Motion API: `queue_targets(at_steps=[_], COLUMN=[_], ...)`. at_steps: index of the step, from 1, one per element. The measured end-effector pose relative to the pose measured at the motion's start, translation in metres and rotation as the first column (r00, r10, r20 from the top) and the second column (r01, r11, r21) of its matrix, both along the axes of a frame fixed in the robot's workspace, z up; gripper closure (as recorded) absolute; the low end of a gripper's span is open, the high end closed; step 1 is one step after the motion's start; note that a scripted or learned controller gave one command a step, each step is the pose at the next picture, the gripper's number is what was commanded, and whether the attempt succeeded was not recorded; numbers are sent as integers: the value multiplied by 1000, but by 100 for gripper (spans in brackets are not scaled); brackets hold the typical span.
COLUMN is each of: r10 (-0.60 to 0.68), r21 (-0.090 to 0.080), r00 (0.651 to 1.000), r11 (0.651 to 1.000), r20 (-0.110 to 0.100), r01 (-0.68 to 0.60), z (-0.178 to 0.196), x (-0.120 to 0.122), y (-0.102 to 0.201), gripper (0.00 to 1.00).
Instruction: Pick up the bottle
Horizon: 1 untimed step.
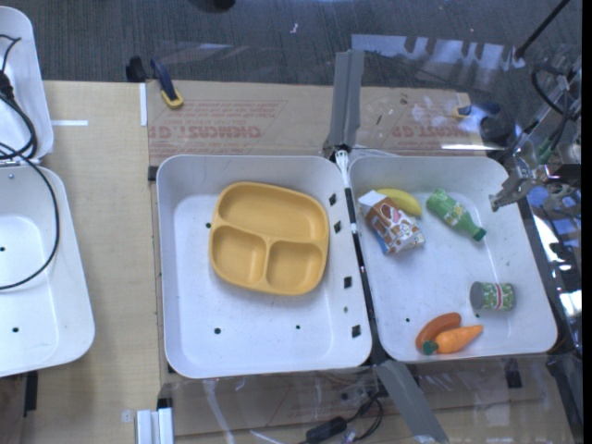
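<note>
Plainly, the green bottle (454, 214) lies tilted; the end effector's (507, 195) state I cannot tell.

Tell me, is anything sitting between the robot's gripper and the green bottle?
Nothing visible is. The gripper sits at the right bin's right edge, and the bottle lies just to its left with bare bin floor between them. The banana and snack bag lie on the bottle's far side.
</note>
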<state>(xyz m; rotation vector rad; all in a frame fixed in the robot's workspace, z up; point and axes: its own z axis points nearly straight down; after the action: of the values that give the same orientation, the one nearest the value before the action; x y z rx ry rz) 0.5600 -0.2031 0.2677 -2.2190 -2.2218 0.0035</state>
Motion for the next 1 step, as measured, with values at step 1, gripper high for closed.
queue_targets(at_steps=[1], r10=[367], r21=[0], r00=[930], r11=[930], r20=[3], r01=[-367], z=[-159], x=[60], y=[29], gripper=[0])
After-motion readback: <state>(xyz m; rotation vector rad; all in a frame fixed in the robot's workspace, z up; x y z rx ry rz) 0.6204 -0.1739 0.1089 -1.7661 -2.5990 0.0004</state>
